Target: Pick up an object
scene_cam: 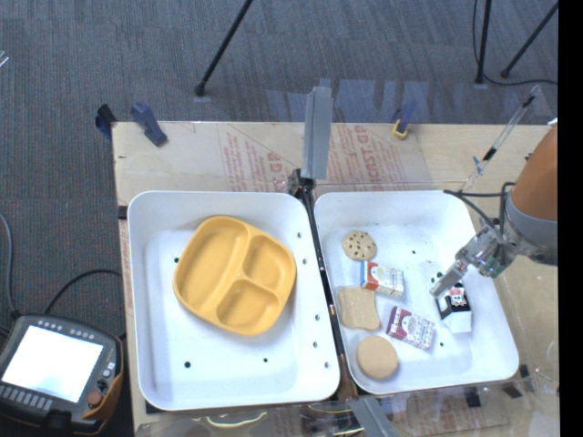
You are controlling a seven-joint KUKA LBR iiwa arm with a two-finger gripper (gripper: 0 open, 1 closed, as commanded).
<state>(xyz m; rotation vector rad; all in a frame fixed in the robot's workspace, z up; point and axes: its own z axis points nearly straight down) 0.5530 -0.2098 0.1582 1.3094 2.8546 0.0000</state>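
Where the plywood table (228, 157) stands on grey carpet (109, 44), two white bins (146, 244) sit side by side. Hand (448, 285) hovers at a small black-and-white carton (455, 306) in the right bin; its grip cannot be told.

Arm (537, 198) cut off at right edge — end effector (448, 285) fingers too small to tell.

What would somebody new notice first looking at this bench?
The yellow divided plate lies alone in the left bin, the brightest thing there. In the right bin, small food items cluster, and the end effector hangs low over a small black-and-white carton near that bin's right side.
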